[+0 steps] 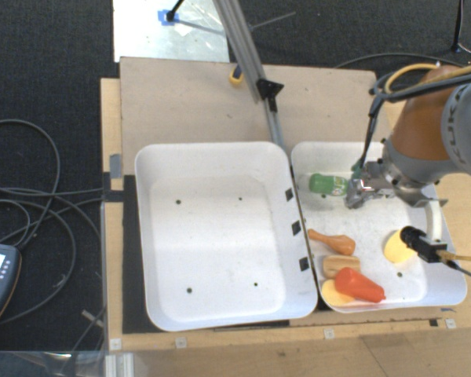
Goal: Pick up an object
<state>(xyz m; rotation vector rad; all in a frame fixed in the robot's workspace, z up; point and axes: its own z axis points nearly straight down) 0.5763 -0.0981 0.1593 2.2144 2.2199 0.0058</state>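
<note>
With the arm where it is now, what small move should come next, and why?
Probably a short shift toward the green bottle. The tool sits low in the right bin, just beside the bottle's end. The bottle lies on its side and nothing shows between the tool's tips, so centring over it seems the likeliest step.

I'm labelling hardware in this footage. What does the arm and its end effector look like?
The arm is bulky and rounded, grey with a broad orange band above the wrist. A yellow cable and a black cable loop along it toward the wrist. The end effector is a small metallic grey assembly with dark parts.
</note>
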